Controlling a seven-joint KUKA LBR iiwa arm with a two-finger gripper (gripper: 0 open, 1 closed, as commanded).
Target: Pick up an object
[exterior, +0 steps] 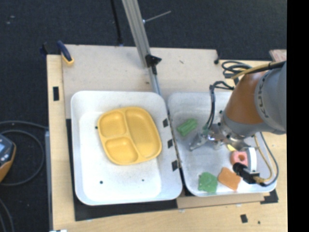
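Yellow three-compartment plate (129, 135) lies flat in the left bin (82, 178), near its middle. Right bin (193, 103) carries four small items: a green block (186, 126) at the upper left, a green piece (208, 182) and an orange piece (229, 178) side by side along the near edge, and a pink piece (239, 157) at the right. The end effector (199, 142) sits low over the right bin's middle, just below the green block; it appears to hold nothing, and its opening cannot be judged. Both bins rest on the tan counter (111, 66).
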